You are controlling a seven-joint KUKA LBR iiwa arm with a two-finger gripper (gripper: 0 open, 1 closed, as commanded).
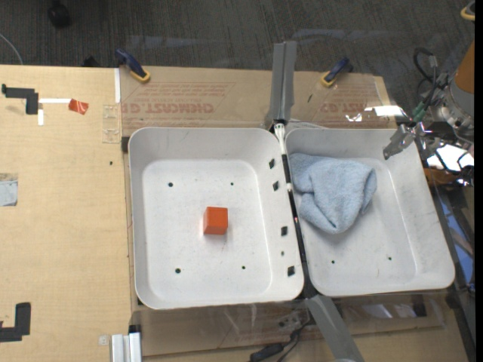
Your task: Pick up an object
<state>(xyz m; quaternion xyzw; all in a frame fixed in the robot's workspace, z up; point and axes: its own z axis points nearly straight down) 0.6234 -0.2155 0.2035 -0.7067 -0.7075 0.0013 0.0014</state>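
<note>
Two white bins side by side on bench. Left bin (151,202) w/ small red block (216,221) near its middle, a bit toward the front. Block about as wide as long, so no real long side; edges nearly square w/ bin walls, maybe turned a tiny bit. Top face flat & up. Nothing touching block.

Right bin (407,247) w/ grey-blue cloth (332,191) bunched in a soft heap. Heap in back-left part of bin, left edge right next to the wall between bins. Wide across the top, narrower toward the front, so long side running roughly back to front, rounded tip pointing at front. Rest of right bin floor bare.

Gripper (400,140) at right side, over back-right rim of right bin, up high, well apart from cloth & far from block. Thin metal fingers slanting down & left. Nothing seen between them. Open or closed: can't tell, too small & messy w/ wires behind.

Brown cardboard (189,104) behind bins, held by two clamps w/ orange tips. Tan board (60,225) to the left w/ small red tag (78,106) & black marks.
</note>
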